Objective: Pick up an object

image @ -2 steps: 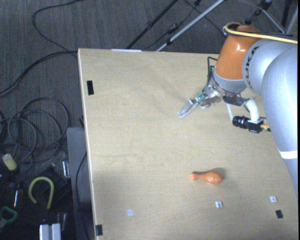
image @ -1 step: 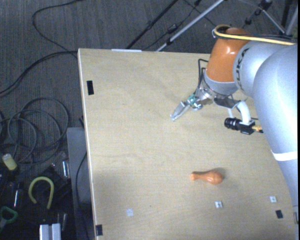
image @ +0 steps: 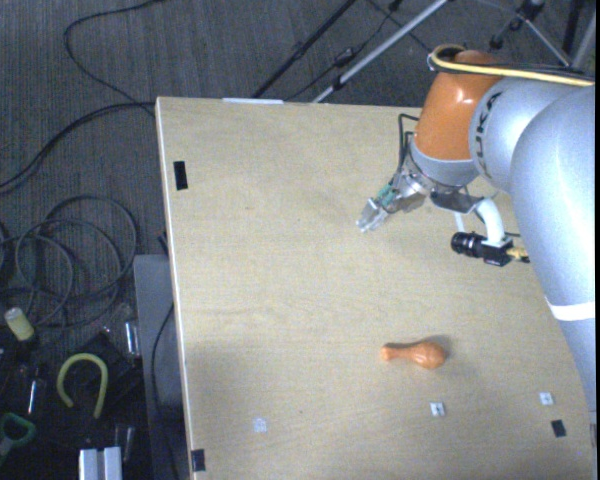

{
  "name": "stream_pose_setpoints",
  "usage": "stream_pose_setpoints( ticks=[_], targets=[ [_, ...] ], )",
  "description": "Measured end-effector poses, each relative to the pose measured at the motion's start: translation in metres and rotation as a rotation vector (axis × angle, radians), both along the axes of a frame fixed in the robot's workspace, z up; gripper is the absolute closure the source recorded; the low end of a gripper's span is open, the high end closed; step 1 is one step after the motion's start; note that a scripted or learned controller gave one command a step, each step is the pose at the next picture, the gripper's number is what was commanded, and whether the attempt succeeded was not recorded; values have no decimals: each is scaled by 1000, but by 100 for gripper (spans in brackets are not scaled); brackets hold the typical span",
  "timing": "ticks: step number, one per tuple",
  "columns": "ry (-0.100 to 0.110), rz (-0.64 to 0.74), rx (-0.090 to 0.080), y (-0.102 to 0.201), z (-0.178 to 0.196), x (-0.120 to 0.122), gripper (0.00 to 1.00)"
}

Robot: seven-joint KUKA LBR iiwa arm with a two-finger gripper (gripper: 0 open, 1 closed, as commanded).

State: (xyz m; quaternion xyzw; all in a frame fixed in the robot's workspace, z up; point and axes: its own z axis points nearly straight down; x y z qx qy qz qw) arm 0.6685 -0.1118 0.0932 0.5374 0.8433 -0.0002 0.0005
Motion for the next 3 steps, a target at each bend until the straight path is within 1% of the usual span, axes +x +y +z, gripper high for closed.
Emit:
stream_pose_setpoints(
  ticks=[1,2,3],
  targets=[
    [0,0,0,0,0,0,0],
    [-1,-1,1,0,9,0,100],
    [-1,-1,1,0,9,0,0]
  ],
)
